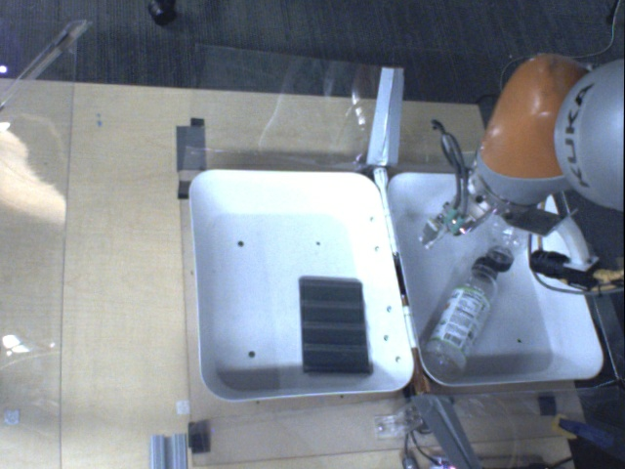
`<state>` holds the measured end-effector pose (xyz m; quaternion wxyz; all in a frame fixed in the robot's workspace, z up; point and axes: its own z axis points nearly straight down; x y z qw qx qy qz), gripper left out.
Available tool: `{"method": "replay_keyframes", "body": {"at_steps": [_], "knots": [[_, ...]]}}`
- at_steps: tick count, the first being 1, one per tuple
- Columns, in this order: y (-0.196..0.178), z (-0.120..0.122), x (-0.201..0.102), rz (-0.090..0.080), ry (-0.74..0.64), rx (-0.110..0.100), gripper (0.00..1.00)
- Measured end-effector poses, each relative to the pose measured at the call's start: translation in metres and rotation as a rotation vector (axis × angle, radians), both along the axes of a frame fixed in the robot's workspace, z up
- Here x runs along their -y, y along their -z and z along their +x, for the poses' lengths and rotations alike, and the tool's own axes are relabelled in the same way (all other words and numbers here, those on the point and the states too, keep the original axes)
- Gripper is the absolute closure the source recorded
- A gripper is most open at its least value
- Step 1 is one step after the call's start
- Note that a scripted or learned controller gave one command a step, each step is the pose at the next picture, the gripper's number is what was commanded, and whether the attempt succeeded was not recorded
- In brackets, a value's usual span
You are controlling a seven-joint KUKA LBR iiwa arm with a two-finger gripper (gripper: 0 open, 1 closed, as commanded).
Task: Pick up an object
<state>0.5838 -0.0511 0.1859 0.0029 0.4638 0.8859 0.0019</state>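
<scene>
Clear plastic bottle [466, 313] lies tilted in right bin [576, 355], just below end effector [451, 223]; finger state cannot be determined.

A robotics lab: a wooden bench [107, 291] with two white bins [210, 262], clear guard panels [34, 213] and loose cables [444, 149]

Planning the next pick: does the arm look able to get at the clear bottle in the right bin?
Probably yes. The bottle lies on its side, nothing on top of it, and the arm hangs over that same bin.
</scene>
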Motion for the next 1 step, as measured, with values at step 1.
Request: {"method": "replay_keyframes", "body": {"at_steps": [1], "knots": [[0.0004,-0.0002,0.0002,0.000,0.000,-0.001,0.00]]}}
